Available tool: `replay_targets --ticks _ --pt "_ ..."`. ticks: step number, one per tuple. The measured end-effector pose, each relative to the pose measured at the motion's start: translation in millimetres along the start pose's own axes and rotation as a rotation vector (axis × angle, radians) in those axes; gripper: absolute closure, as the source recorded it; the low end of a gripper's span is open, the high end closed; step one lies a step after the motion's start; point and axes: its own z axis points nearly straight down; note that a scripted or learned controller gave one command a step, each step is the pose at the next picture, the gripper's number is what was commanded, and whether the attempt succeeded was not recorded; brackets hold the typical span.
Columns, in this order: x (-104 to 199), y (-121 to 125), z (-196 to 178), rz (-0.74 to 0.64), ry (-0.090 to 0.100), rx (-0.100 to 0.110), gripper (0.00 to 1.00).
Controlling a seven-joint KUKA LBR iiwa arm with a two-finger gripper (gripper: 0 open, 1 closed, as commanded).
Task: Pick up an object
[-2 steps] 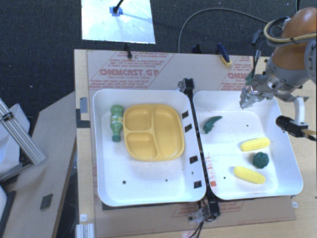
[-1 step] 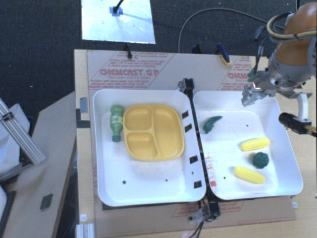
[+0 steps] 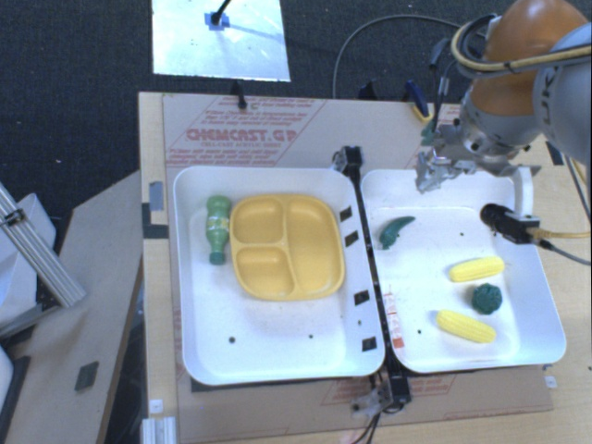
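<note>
Two shallow white bins sit side by side on the bench. The left white bin [image 3: 199,340] holds a green plastic bottle [image 3: 217,229] lying near its left wall, touching or just beside a yellow three-compartment plastic tray [image 3: 285,246] that fills the bin's middle toward the shared divider. The right white bin [image 3: 536,340] carries a dark green curved pepper-like toy [image 3: 396,230] near its back-left corner, two yellow toy corn cobs, one [image 3: 476,268] toward the right wall and one [image 3: 465,326] near the front edge, and a dark green broccoli-like toy [image 3: 487,297] between them. The two-finger gripper [image 3: 433,176] hovers over the back edge of the right bin, above and just right of the pepper; it grips nothing, and whether its fingers are spread or together cannot be told. The pepper looks like the nearest candidate: a good approach would descend straight down and straddle its narrow body crosswise. Open floor surrounds it, though the divider lies close on its left, so the fingers should keep clear of that wall.
</note>
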Motion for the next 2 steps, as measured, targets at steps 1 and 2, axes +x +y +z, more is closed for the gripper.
replay_targets --ticks 1,2 --pt "49 2 -6 0.000 0.000 0.000 1.00" --pt "100 3 -12 0.000 0.000 0.000 1.00"
